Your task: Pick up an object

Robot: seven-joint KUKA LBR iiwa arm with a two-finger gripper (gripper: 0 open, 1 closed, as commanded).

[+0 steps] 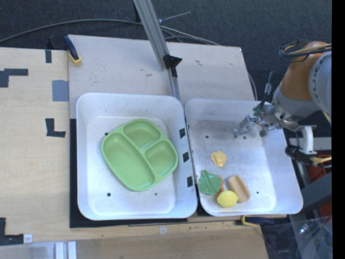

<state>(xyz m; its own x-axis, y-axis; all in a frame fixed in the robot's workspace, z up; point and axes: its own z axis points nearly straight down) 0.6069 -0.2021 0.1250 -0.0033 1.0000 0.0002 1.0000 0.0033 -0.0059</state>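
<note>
Arm: grey, with an orange band above the wrist, reached in from the right edge of the camera view over the right bin (280, 161).
Gripper (241, 131): sat low over the upper part of the right bin, near its back wall, pointing toward the left. Nothing showed between its tips; whether they were spread or pressed together could not be told at this size.
Right bin contents: four small items, all in the lower half of the bin.
Yellow crumpled piece (219, 158): lay alone near the bin's middle, below and a little left of the gripper, apart from it. It was the nearest item to the gripper.
Green leafy item (209, 183): lay near the bin's left wall, below the yellow crumpled piece.
Hot dog bun (238, 188): tan, lay at a slant just right of the green leafy item.
Lemon (227, 199): yellow, rested at the front of the bin, touching the lower end of the hot dog bun and just beside the green leafy item.
Cluster vs gripper: the three lower items were well apart from the gripper, toward the bin's front wall.
Left bin (86, 144): held a green divided plate (139, 154) with three compartments, lying tilted near the centre.
</note>
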